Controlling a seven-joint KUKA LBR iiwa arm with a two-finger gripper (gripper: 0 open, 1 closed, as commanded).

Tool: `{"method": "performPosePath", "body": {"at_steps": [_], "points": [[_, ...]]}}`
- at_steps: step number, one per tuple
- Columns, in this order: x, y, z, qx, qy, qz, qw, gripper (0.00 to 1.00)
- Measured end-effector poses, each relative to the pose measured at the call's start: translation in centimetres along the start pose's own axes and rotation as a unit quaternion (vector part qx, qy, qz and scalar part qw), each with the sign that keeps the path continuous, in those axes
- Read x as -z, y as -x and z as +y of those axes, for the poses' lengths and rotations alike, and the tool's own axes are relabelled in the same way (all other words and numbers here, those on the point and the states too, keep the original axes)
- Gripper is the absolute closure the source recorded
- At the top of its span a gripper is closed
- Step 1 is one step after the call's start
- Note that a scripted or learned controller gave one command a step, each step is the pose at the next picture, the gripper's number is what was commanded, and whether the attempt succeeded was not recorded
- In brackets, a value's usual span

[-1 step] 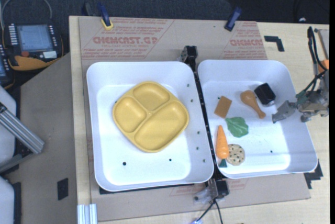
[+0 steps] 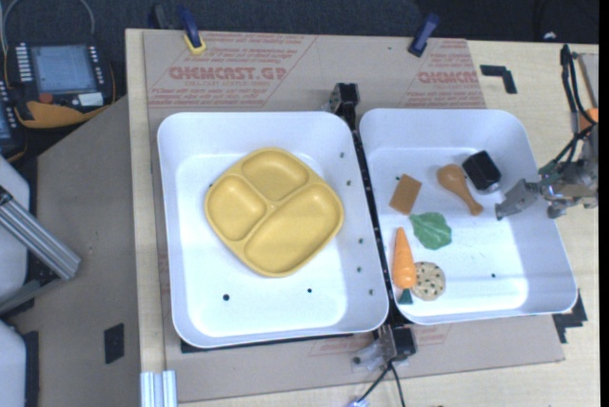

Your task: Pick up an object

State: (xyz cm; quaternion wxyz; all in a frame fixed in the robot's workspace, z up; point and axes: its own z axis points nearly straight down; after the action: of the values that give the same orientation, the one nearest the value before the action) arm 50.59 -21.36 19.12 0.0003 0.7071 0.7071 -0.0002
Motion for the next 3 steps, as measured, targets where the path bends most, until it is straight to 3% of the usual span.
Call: {"method": "performPosePath", "body": {"at_steps": [2, 3], "points": [[-8.4, 0.2, -0.2, 0.0, -0.002, 0.001, 1.0, 0.0], [-10.8, 0.0, -0.3, 0.0, -0.002, 0.002, 1.0, 0.0]]}}
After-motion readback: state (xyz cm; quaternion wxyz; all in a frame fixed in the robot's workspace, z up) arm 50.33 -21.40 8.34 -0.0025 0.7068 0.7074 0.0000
